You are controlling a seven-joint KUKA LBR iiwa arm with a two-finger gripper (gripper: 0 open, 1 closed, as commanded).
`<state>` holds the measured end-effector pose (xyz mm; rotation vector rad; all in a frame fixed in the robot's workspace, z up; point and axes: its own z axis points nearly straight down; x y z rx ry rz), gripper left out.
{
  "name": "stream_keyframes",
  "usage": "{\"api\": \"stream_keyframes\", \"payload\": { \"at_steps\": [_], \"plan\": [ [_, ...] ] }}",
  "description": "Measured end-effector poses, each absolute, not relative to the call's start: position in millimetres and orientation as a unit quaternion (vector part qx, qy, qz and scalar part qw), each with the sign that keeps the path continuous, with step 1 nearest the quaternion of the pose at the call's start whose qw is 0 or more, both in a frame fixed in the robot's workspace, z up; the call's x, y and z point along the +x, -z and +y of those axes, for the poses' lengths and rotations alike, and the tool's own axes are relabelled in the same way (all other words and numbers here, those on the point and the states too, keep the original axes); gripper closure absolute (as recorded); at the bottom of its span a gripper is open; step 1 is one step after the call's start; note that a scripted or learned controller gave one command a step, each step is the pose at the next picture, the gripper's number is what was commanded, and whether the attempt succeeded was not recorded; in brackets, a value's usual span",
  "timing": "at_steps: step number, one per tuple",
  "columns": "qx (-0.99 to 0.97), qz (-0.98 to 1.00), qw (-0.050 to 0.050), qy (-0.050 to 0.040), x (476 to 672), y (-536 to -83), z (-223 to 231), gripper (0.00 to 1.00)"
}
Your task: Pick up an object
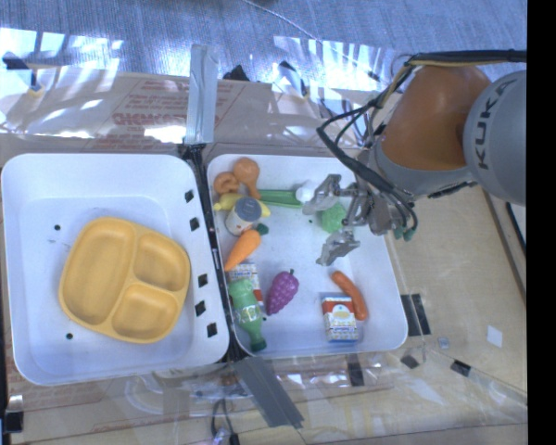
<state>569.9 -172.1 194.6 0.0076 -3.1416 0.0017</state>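
My gripper (334,219) hangs over the upper right part of the right bin (389,290), its two fingers spread wide and open. One fingertip (326,191) is toward the bin's back, the other (339,247) toward the front. A small green object (332,217) sits in the gap between them, and neither finger visibly touches it. A green stalk with a white end (280,196) lies just left of it. Front of the gripper lie an orange sausage (348,294) and a small red and white box (341,321).
Along the right bin's left side are an orange fruit (246,170), a grey-lidded can (244,211), a carrot (243,247), a green bottle (246,310) and purple grapes (281,291). The left bin (28,341) holds a yellow divided plate (123,278).
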Motion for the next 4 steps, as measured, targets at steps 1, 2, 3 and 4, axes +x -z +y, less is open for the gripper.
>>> {"api": "stream_keyframes", "payload": {
  "at_steps": [1,2,3,4],
  "plan": [
    [0.064,-0.998,-0.001,-0.0002,538.5,-92.2,-184.5,0.00],
    [0.099,-0.995,0.000,0.0009,521.6,-98.3,-208.2,0.00],
    [0.082,-0.997,-0.001,0.0004,502.9,-92.2,-207.4,0.00],
    [0.086,-0.996,-0.002,0.0001,505.4,-103.1,-205.6,1.00]
  ]
}}
